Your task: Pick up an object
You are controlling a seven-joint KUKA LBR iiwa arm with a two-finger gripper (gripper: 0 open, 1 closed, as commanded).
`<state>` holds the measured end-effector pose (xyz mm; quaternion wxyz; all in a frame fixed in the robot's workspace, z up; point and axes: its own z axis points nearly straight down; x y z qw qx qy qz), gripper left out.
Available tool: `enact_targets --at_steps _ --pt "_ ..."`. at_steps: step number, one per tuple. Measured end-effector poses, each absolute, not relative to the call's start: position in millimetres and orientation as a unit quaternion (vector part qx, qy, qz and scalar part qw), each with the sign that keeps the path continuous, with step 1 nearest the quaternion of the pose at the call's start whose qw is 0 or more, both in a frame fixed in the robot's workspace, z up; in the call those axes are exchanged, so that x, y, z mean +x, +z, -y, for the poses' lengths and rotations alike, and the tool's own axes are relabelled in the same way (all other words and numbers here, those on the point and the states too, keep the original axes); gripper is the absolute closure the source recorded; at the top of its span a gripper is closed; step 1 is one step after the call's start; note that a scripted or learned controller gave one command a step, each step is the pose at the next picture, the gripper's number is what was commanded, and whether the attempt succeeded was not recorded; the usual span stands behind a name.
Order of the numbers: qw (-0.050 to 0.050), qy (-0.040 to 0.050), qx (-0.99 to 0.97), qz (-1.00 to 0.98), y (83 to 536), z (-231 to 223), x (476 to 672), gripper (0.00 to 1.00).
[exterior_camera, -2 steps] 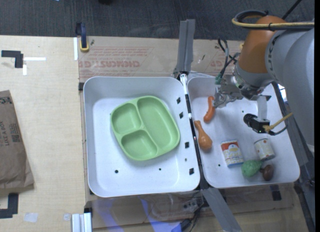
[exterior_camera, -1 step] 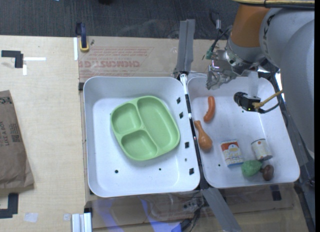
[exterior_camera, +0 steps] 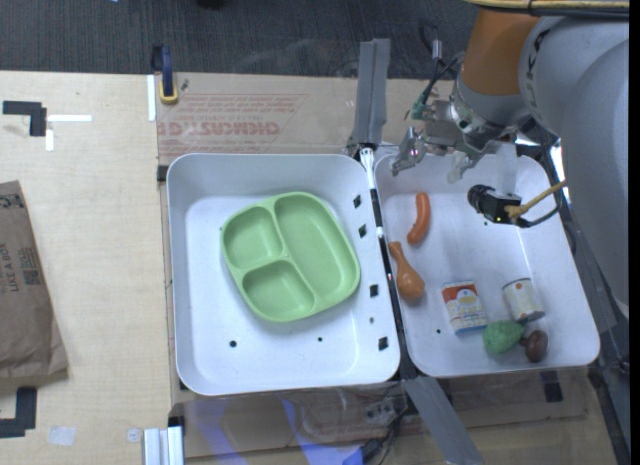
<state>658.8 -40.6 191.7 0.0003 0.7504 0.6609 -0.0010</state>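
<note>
— What sits on the bench (exterior_camera: 90,283), biggest first?

— Two shallow, glossy white bins. The left bin (exterior_camera: 190,283) holds a matte green plate (exterior_camera: 290,255) with three rounded compartments. In the right bin (exterior_camera: 560,283), taking the small white carton (exterior_camera: 465,307) as landmark: a short cylindrical can (exterior_camera: 522,300) just right of it, a bumpy green lump (exterior_camera: 503,337) below right, a dark egg-shaped piece (exterior_camera: 537,345) beyond that, a tan drumstick shape (exterior_camera: 405,270) to its left, a smooth orange sausage (exterior_camera: 420,218) above left.

— And the gripper (exterior_camera: 438,156)?

— High above the carton, at the bin's far edge — metal jaws apart, nothing between them.
</note>
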Motion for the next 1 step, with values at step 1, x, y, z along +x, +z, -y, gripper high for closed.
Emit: enact_targets --at_steps 1 --pt "0.000 -0.0003 0.667 -0.745 92.1 108.9 631.9 0.00"
